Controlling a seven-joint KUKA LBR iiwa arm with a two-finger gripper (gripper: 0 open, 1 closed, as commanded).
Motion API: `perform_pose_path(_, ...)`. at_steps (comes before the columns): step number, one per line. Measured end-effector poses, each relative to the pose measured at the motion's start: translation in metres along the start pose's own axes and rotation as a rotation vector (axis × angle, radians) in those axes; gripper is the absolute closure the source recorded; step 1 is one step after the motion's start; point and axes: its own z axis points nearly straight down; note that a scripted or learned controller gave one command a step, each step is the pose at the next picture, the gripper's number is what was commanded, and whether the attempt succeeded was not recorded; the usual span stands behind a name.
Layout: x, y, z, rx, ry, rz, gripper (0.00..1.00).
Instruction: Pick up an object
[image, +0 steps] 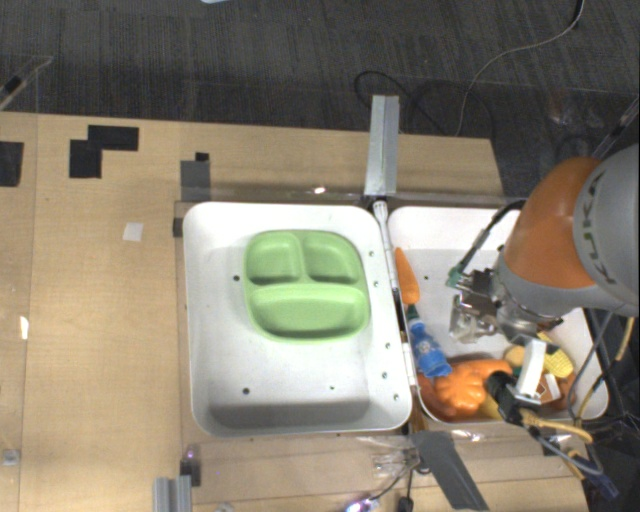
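Orange toy (464, 392) lies just below the hand (470, 322).

**Wooden surface with two white bins**

The light wooden surface (90, 330) carries two shallow white bins side by side. The left bin (215, 380) sits near the middle, the right bin (435, 240) just beside it, their inner rims touching or nearly so. A grey metal bar (382, 145) lies on the surface behind the seam between them. Black patches (100, 148) mark the surface's far left part, with a small pale square (133, 232) nearer the left bin.
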Motion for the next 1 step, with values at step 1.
perform_pose_path(1, -0.029, 0.0172, 0.004, -0.002, -0.003, -0.138, 1.0)
